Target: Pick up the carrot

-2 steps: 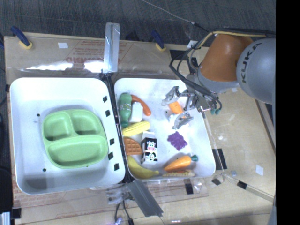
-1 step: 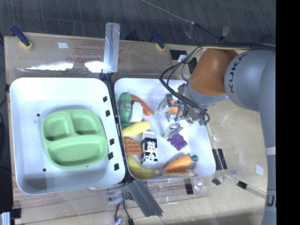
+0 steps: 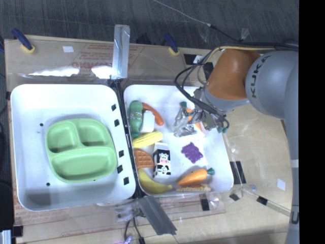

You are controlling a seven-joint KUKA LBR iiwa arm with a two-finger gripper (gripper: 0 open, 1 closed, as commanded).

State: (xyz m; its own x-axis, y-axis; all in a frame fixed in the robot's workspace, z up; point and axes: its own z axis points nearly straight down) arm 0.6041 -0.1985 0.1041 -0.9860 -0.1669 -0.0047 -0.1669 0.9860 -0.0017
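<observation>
Hovering: jaws (image 3: pixel 185 123) over right bin (image 3: pixel 223 151), state unclear; carrot (image 3: pixel 194 177) apart; arm reads "KU".

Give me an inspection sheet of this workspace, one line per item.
Surface: bench bearing two white bins; left bin holds a green divided tray.
Job's things: carrot lies near the front wall of the right bin, untouched.
Clutter: banana, corn cob, purple grapes, cow-print carton, green bottle, orange-red pepper, waffle piece.
Grippers: gripper is low inside the right bin, behind the carrot and apart from it.
Cables: black cables loop beside the wrist.
Surroundings: blue clamps on the bench's rear edge; dark floor beyond.
</observation>
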